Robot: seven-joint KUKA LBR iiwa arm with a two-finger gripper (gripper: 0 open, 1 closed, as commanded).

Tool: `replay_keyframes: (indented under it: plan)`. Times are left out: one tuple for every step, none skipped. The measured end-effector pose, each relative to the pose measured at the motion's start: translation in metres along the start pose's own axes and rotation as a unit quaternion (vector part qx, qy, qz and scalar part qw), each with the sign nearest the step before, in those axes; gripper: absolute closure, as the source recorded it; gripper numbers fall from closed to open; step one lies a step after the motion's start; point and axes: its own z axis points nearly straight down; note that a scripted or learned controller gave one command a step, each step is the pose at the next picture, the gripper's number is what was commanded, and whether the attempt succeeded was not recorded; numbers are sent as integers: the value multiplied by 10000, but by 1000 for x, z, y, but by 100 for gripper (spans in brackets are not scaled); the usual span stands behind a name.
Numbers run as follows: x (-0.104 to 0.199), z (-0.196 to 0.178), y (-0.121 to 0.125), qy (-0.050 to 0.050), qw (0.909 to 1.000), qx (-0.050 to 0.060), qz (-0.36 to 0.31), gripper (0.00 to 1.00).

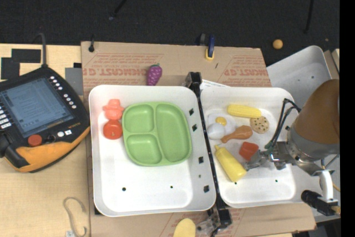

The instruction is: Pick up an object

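Observation:
The right bin [277, 191] holds a yellow corn cob [244, 111], a brown cookie [259, 125], a fried egg [217, 128], a brown drumstick [237, 134], a red block [248, 149] and a yellow bottle [229, 164]. My gripper [257, 161] reaches in from the right and hangs low over this bin. It is just right of the yellow bottle and just below the red block. Nothing can be seen in its hold. The orange-banded wrist [319, 114] hides the bin's right rim.
The left bin [144, 186] holds a green divided plate [156, 134], a pink toy [112, 110] and a red cup [112, 130]. Purple grapes [154, 74] lie on the cardboard behind. A yellow object [184, 227] sits at the front. A teach pendant [39, 114] lies left.

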Motion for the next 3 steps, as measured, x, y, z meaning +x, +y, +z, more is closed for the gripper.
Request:
replay_keyframes:
  plan:
    - [2,35,1,-10,10000,-27,0,0]
    - [0,22,1,-8,10000,-35,34,100]
    - [3,-20,-4,-14,10000,-40,6,100]
